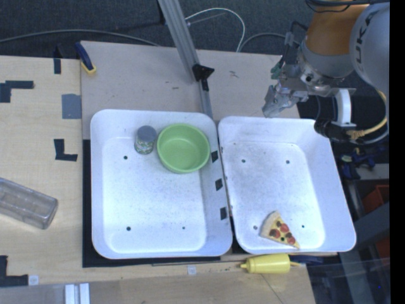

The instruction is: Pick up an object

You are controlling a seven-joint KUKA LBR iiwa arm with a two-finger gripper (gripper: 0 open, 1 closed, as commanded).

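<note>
**Gripper above the far rim of the right bin, objects lie away from it**

The gripper (276, 104) hangs over the far edge of the right bin (329, 170), at its upper corner, and it carries nothing. Whether its fingers are spread or pressed together, I cannot tell from this angle.

The nearest candidate in the same bin is the pizza slice (279, 228), which lies at the near side, well apart from the gripper. It is almost straight toward the camera from the gripper. Its long axis runs slanted, with the pointed tip toward the far side and the wide crust toward the near right.

In the left bin (101, 189) a green bowl (183, 147) and a small grey can (145, 139) stand just beside each other, to the left of the gripper across the divide.
</note>
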